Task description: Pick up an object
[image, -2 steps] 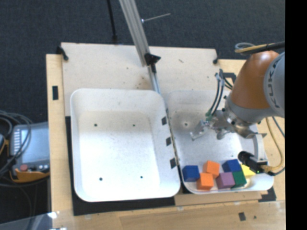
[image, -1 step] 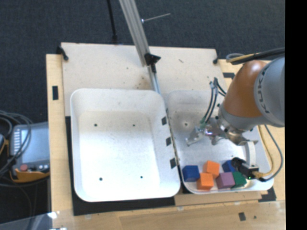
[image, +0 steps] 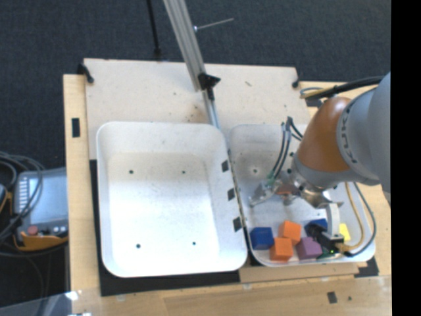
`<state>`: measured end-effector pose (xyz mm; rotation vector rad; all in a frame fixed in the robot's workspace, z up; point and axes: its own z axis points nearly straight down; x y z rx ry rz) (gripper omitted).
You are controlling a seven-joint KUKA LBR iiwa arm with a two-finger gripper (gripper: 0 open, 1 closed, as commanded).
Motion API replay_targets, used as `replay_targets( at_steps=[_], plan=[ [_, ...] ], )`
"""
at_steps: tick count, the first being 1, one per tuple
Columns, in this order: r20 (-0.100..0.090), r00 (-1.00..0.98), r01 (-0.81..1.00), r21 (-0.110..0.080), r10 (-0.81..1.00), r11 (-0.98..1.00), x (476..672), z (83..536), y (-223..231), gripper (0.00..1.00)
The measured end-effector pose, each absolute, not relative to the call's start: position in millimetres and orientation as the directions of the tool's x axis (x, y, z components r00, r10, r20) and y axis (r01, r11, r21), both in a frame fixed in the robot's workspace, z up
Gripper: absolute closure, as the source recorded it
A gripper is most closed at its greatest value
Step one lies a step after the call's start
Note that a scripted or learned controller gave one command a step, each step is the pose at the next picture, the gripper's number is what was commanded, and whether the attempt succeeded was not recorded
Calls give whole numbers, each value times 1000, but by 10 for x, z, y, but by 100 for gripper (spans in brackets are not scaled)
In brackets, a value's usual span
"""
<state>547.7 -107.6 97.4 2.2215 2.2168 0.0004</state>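
Gripper [image: 284,193] hangs low over the right bin [image: 253,140], under the orange wrist band [image: 322,137]; whether it is released or clenched cannot be told. Nearest to it is the upper orange block [image: 291,230], just toward the bin's front edge. Around that block sit a blue block [image: 262,237], a second orange block [image: 282,249] and a purple block [image: 308,247], all packed close. The left bin [image: 164,133] lies well apart.

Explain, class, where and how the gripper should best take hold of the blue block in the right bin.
Probably grip the blue block from straight above, across its far and near faces. Its left side sits close to the right bin wall, and an orange block crowds its right, so those sides offer little finger room.
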Motion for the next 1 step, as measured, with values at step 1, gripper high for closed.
replay_targets(
  at_steps=[1],
  plan=[
    [-1,9,1000,6,1000,-9,5488,1094,-1083,100]
  ],
)
